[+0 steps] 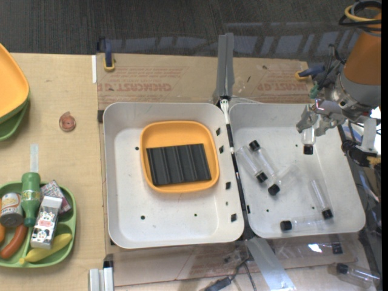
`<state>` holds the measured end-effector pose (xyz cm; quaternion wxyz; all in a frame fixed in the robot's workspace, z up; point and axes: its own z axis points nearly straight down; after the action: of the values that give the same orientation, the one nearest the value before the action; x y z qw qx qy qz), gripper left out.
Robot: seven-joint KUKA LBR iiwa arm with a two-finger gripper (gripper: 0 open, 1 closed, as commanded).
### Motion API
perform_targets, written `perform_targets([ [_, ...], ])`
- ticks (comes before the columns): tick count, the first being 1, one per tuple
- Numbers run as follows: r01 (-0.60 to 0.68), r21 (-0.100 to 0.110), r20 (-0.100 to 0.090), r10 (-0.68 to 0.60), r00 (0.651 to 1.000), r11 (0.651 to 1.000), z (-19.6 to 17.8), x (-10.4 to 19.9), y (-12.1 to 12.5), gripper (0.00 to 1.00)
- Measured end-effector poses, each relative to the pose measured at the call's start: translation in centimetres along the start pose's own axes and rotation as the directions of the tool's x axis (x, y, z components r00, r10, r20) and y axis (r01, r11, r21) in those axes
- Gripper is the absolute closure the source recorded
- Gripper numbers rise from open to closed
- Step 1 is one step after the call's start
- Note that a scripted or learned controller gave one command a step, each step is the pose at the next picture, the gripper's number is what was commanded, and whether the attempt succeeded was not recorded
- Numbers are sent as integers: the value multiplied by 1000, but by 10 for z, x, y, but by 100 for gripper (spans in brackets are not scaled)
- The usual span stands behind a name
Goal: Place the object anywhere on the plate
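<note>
The object for this task is judged to be one of the clear tubes with black caps in the right bin (285, 123). The likeliest is the short tube (308, 144) directly below the end effector (308, 132), near the far right corner of that bin. From this angle it cannot be told how far the end effector is open, or whether it grips this tube or only hangs above it. 4 more tubes lie flat on the same bin floor: the upper-left tube (250, 153), the middle tube (267, 177) just beside it, the right tube (317, 194) and the front tube (298, 225). The target, the orange plate (179, 128), sits in the left bin (121, 180), well apart from the end effector. A black ribbed pad (179, 164) covers most of the plate's centre.

Risks: a smooth round tube may slip from a light grip, or roll off the ribbed pad and the sloped plate rim after release. A low transfer may also strike the 2 raised bin rims that meet between the bins. Clearance: the floor of the left bin around the plate is open on all sides, and the route over the meeting rims is unobstructed except for the grey post (225, 65) at the far end.
</note>
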<state>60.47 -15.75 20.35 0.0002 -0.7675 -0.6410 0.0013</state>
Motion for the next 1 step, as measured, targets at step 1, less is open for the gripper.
perform_targets([
  [1,185,-1,1,-185,983,983,-24,-34,51,100],
])
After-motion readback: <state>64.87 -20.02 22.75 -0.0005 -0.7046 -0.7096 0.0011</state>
